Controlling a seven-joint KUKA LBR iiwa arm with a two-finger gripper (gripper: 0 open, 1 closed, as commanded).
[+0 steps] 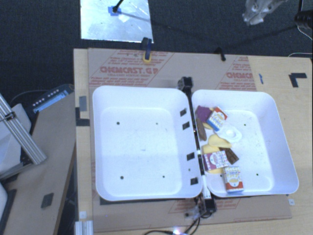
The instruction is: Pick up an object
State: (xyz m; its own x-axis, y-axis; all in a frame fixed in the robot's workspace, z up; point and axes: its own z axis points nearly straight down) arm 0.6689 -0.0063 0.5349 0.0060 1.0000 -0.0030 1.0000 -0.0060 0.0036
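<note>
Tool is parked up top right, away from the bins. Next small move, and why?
Probably bring the tool down and left to hover over the right white bin. All the small objects sit there, clustered against its left wall, such as the red-and-white carton lying a little apart at the near end. The left white bin offers no target.

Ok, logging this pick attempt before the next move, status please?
Gripper high at top right, off the bins. Small packets clustered in right white bin, along its left side, none picked. Left white bin beside it. Nothing between gripper and cluster.
</note>
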